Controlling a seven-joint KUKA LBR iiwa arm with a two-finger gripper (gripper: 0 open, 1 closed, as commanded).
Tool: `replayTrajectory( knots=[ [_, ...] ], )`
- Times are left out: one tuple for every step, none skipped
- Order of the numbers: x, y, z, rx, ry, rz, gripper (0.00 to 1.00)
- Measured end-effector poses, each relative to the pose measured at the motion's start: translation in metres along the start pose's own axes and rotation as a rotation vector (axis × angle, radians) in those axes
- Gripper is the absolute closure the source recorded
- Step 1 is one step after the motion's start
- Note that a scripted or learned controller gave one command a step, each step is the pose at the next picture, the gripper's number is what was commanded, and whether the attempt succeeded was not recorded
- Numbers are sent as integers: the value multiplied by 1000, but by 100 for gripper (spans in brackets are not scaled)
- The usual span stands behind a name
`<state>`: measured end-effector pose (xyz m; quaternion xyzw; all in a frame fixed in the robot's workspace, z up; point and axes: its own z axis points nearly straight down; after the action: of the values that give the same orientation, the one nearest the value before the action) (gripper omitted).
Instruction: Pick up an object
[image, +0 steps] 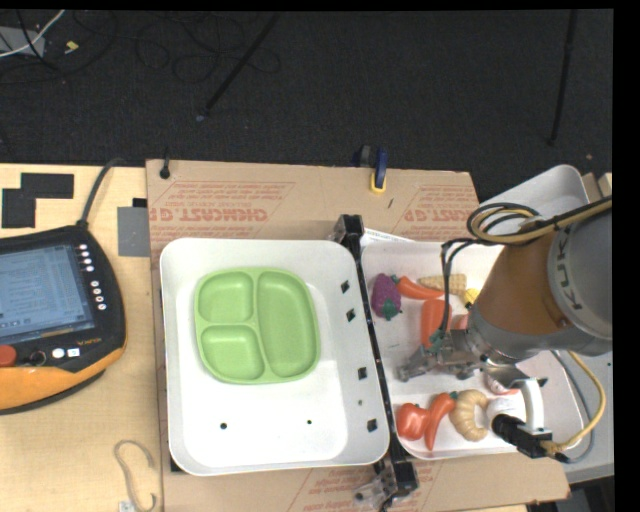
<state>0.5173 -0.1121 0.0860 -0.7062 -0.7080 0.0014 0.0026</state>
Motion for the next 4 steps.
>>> replayTrajectory(
  knots=[
    [-3, 0, -11, -1, 1, 9, 100],
    [0, -1, -53, -4, -1, 3, 100],
    [-9, 0, -97, -5, -1, 6, 100],
    [-10, 0, -143, -6, -2, 3, 100]
  ],
)
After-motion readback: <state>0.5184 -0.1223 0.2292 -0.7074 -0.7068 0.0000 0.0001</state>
